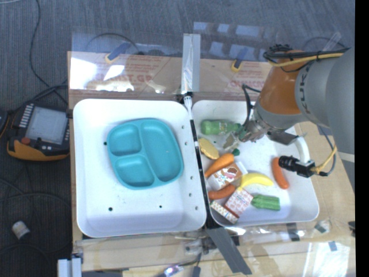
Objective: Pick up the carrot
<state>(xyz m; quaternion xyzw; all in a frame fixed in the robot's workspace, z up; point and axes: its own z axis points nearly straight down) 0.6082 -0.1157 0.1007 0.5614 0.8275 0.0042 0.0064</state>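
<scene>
The carrot point(219, 164) lies slantwise near the left wall of the right bin point(305, 206), orange with a green top pointing up and to the right. My gripper point(244, 134) hangs low just above and to the right of that green top, below the arm's orange band point(281, 94). It sits between the carrot and a green bottle point(218, 127). Nothing shows as lifted off the bin floor.
Around the carrot lie a yellow piece point(209, 149), a round packet point(226, 176), a banana point(257, 180), two red sausages point(281, 173) point(222, 192), a green cucumber point(265, 201) and a red-white box point(234, 205). The left bin point(92, 212) holds a blue divided tray point(144, 152).
</scene>
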